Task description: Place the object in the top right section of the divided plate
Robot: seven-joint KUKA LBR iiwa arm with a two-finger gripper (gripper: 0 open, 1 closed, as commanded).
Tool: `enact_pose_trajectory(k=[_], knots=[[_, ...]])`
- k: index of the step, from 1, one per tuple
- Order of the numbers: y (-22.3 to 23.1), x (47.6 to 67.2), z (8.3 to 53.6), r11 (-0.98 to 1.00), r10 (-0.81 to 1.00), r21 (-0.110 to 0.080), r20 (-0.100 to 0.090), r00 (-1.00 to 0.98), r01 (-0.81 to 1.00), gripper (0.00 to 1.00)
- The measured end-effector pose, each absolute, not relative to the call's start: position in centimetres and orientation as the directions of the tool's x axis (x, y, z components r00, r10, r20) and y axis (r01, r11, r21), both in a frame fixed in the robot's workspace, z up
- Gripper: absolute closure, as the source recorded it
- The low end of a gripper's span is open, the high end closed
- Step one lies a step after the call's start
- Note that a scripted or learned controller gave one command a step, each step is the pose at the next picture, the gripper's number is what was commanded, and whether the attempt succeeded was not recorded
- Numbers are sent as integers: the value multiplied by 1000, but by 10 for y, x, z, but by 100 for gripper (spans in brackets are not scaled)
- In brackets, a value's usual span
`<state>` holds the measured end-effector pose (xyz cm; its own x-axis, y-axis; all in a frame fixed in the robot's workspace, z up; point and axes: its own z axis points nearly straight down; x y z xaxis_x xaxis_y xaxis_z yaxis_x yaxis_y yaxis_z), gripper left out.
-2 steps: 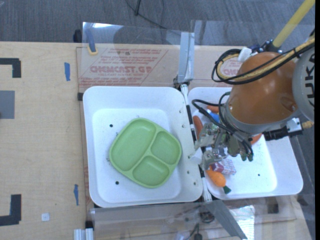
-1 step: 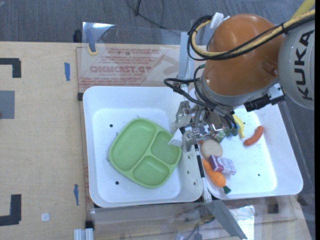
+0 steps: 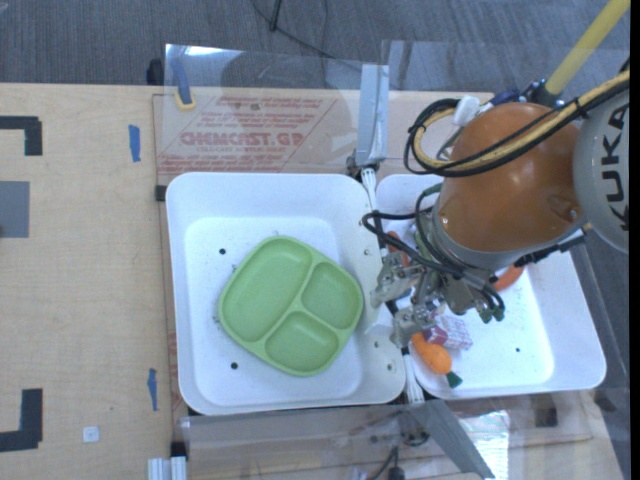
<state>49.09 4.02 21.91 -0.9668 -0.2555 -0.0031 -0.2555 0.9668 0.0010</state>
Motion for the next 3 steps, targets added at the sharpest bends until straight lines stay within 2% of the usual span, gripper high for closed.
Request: enact_pose_trajectory(k=[1,2,3], knots=[[91,547,228,826,-564,-1,-9,-825,-564,100],[54,497,185,729,-685,1,-2,-729,-685,100],[54,497,185,729,-685,1,-3,-729,-685,0]])
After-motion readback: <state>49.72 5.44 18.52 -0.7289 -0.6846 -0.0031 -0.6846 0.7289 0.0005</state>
